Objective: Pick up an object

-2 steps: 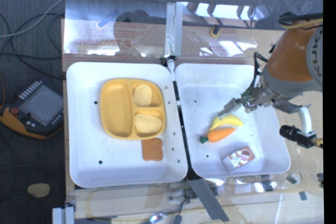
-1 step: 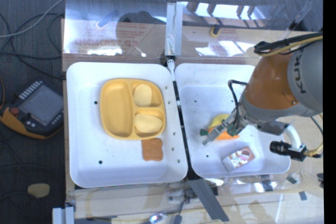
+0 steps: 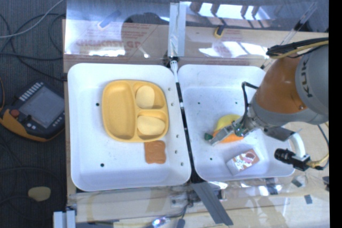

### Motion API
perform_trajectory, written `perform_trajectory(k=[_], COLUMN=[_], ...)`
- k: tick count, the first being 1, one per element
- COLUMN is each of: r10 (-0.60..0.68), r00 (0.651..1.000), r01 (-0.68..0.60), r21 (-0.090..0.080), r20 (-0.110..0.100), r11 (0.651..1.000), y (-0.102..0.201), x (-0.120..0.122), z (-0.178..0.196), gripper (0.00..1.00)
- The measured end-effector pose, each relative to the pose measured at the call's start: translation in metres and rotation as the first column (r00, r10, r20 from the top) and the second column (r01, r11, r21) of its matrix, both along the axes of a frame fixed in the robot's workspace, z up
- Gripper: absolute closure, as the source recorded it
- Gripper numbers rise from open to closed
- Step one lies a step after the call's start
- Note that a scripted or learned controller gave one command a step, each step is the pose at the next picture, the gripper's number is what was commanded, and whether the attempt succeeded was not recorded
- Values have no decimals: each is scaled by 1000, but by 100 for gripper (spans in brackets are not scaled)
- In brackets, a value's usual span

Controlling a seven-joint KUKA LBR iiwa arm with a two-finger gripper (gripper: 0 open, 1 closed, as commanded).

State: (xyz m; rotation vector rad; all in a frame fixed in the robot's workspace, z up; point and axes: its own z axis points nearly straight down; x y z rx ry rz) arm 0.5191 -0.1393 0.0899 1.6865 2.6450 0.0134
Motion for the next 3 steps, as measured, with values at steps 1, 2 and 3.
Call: perform_trajectory(k=[1,2,3], r10=[-1,156,3], r00=[1000,988,1000], r01=[1,-156,-3], r21=[0,-4,-8], r20=[6,-8,-7], r11=[1000,988,1000], y=[0,-6,-8], x=[2,-27,53], z=[10,119,234], gripper=[100,100,100])
